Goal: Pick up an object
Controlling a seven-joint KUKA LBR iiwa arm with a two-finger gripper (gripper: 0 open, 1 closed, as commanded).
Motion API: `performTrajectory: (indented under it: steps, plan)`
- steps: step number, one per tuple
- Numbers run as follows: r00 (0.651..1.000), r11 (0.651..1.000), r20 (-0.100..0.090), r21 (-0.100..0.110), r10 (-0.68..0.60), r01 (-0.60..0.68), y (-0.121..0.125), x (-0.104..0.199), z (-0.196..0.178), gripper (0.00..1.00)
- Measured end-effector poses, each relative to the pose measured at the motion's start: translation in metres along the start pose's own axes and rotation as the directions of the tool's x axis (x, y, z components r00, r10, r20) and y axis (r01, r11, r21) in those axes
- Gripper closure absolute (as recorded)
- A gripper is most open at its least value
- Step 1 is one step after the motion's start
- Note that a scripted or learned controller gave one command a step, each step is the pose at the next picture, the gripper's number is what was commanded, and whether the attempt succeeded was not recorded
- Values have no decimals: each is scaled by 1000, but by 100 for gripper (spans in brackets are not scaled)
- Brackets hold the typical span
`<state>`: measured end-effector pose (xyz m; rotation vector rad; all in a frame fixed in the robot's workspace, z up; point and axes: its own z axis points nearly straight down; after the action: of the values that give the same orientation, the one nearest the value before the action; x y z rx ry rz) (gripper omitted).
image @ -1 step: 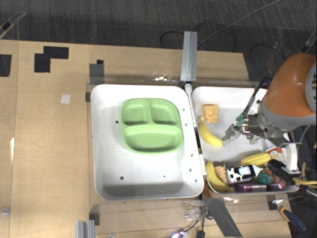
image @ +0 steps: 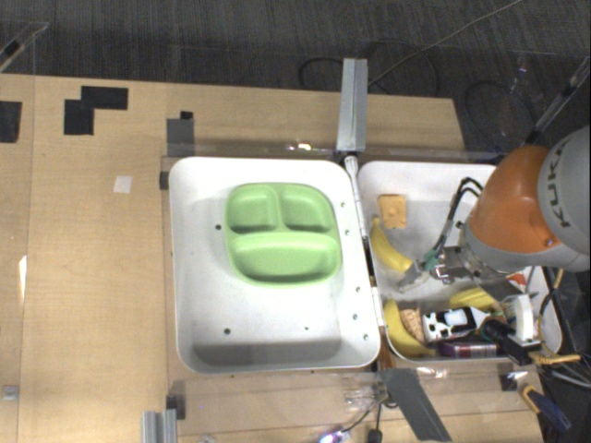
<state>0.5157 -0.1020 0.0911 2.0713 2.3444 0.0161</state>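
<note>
Figure: one arm over two bins, seen from above at a slant. The likeliest target, a banana [image: 390,252], lies in the right bin [image: 420,178] against its left wall, long axis running from upper left to lower right, its lower end curving toward the bin's middle. The gripper [image: 427,268] stands just beside that lower end, on the banana's right and slightly below it; from where I stand the green-tipped fingers [image: 413,275] appear to point left toward the fruit, but whether they are spread or pressed together cannot be told at this size, and nothing is visibly between them. The coming move, as I judge it, turns on this one relation: the fruit lies up and to the left of the claw, so a short shift that way, with the fingers set across the long axis and not along it, would be needed.

Outward from there: a small tan cracker-like block [image: 393,211] sits above the banana, apart from it. A second banana [image: 404,328] lies along the bin's lower left corner; a third yellow piece [image: 473,297] shows under the wrist. Dark clutter, including a black-and-white item [image: 452,321], fills the lower edge. The arm [image: 517,206], orange-banded, covers the bin's right side. The left bin [image: 199,275] holds a green divided plate [image: 282,232], well apart from the claw.
</note>
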Motion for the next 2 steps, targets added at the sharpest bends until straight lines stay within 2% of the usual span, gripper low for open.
performTrajectory:
  steps: [1,2]
  plan:
    - [992,992,-1,5,128,-128,132,-7,5,0]
    - [993,993,-1,-2,120,-120,134,-5,-8,100]
